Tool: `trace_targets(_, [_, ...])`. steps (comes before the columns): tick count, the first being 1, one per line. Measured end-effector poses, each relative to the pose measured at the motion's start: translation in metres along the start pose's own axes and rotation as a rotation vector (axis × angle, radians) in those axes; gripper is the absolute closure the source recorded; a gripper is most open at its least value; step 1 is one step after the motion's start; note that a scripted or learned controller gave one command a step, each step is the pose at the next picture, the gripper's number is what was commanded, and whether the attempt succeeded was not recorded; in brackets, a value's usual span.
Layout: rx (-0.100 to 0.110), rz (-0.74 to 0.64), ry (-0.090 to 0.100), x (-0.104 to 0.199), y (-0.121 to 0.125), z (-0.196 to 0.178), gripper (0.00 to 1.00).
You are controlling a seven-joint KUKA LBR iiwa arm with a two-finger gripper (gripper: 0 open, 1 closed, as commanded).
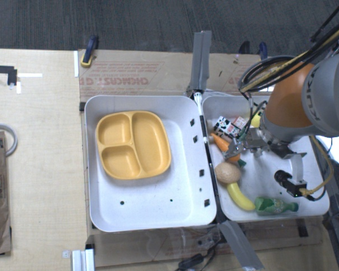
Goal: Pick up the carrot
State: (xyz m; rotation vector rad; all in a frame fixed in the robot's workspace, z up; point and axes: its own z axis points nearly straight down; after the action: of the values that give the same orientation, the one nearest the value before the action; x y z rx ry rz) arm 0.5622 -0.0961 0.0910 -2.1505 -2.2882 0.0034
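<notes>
The gripper (235, 150) is lowered onto the carrot (220, 141) near the right bin's (271, 208) left wall, for a grasp; its state cannot be told.

"KUKA" letters on the arm (319, 95)

The arm (322, 103) is grey with an orange band, black lettering, bundled black and yellow cables, and a metallic tool (237, 151).
</notes>
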Motion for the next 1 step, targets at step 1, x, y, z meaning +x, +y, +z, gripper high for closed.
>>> trace_targets(1, [0.0, 0.005, -0.001, -0.0013, -0.0002, -0.0089, 1.0])
